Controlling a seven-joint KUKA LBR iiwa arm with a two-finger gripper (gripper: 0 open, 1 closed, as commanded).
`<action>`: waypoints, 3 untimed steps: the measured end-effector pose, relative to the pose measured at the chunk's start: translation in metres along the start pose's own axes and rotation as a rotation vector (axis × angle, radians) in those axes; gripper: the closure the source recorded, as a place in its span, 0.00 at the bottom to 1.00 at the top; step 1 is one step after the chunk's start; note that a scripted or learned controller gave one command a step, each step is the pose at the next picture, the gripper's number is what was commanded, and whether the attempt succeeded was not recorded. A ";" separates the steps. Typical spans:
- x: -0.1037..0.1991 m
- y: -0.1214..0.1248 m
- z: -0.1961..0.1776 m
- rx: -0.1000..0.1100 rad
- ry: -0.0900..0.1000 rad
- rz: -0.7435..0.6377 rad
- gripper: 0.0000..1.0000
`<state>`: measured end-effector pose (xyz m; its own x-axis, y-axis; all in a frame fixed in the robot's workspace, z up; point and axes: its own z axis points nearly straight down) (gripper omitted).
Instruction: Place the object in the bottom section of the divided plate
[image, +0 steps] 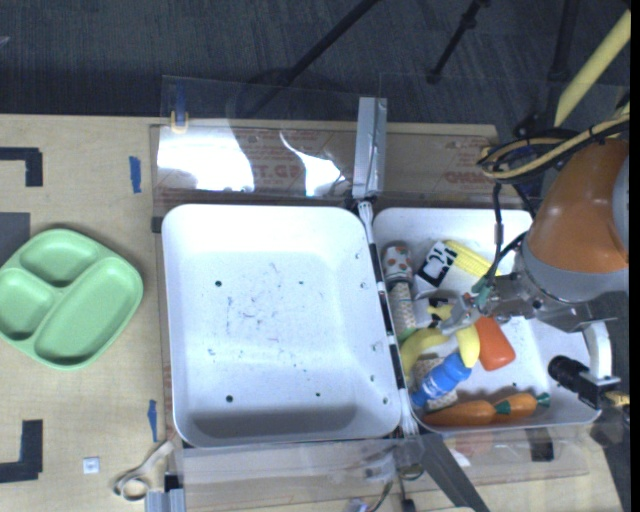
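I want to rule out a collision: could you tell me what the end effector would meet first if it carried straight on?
Probably the yellow toy in the right bin; the end effector points left towards it, though depth is unclear.

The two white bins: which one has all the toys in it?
The right bin, under the arm, holds the toys: a carrot, a blue bottle and more, heaped on its left side. The left bin shows bare white floor.

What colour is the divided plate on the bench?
The divided plate is pale green all over, seen best in the camera view, left of the left bin.
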<state>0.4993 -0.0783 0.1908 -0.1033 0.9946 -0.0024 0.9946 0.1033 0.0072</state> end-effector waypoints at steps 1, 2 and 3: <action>0.026 -0.014 -0.115 0.006 0.002 -0.179 1.00; 0.013 -0.018 -0.056 0.007 0.003 -0.134 1.00; 0.010 0.021 -0.161 0.003 0.002 -0.479 1.00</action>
<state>0.5177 -0.0660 0.3518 -0.5501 0.8351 -0.0027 0.8351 0.5501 0.0025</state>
